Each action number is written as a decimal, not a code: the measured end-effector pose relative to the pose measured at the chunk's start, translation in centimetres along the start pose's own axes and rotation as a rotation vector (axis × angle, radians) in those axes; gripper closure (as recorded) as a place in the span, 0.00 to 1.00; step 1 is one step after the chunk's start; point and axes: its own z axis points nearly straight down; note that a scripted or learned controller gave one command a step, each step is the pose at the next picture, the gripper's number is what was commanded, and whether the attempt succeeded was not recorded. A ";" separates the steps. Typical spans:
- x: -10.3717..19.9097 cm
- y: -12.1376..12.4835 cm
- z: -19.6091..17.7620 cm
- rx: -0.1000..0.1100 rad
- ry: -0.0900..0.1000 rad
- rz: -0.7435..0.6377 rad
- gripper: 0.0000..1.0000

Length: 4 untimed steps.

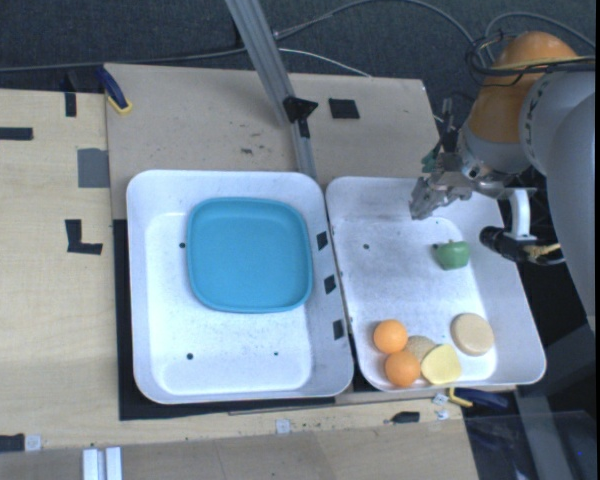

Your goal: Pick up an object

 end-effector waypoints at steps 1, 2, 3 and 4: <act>0.2 0.3 -6.3 -0.005 0.000 0.000 1.00; 0.2 0.4 -11.6 -0.005 0.000 0.001 1.00; 5.3 -0.2 -12.0 -0.001 0.001 -0.003 1.00; 10.3 0.0 -10.5 0.001 0.001 -0.002 1.00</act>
